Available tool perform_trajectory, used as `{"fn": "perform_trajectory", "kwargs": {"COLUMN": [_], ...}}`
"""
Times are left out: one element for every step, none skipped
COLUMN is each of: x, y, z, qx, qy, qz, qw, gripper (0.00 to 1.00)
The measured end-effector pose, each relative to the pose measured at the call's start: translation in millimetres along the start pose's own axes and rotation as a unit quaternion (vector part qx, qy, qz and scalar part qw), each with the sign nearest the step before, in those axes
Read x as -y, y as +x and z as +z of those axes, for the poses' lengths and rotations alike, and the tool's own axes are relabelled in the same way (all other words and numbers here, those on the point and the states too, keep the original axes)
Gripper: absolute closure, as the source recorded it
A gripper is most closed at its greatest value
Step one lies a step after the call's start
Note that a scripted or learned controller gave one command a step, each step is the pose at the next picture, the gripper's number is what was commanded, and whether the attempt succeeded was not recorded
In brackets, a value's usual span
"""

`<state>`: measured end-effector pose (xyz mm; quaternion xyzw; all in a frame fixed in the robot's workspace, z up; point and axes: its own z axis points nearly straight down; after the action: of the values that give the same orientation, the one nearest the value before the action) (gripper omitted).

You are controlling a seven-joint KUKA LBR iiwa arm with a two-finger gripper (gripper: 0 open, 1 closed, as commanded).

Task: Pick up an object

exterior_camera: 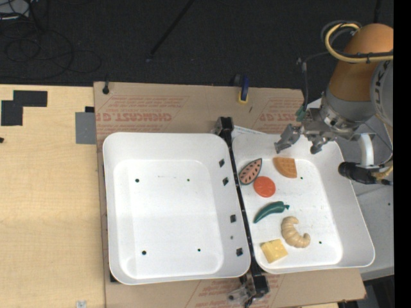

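My gripper (pixel 300 142) hangs over the far edge of the right bin (pixel 350 233), its two grey fingers spread open with nothing between them. Just below it lies an orange bread-like wedge (pixel 286 167). Further left is a brown oval piece with dark stripes (pixel 250 171), and a red round piece (pixel 264 187) sits beside it. A dark green pepper (pixel 270 210) lies mid-bin. A tan croissant (pixel 295 231) and a yellow cheese block (pixel 274 250) rest near the front.
The left bin (pixel 115 204) stands next to the right one, with a black clip strip (pixel 232 191) along their shared wall. A blue clamp (pixel 243 90) sits at the cardboard's far edge.
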<state>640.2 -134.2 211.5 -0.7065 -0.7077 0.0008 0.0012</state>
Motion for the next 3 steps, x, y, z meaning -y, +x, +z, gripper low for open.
{"fn": "perform_trajectory", "kwargs": {"x": [32, 45, 44], "y": [-17, 43, 39], "z": [91, 127, 115], "qx": [0.000, -0.001, 0.000], "qy": [0.004, 0.002, 0.002], "qz": [0.001, 0.000, 0.002], "qw": [1.0000, 1.0000, 1.0000], "gripper": [0.00, 0.00, 1.00]}}
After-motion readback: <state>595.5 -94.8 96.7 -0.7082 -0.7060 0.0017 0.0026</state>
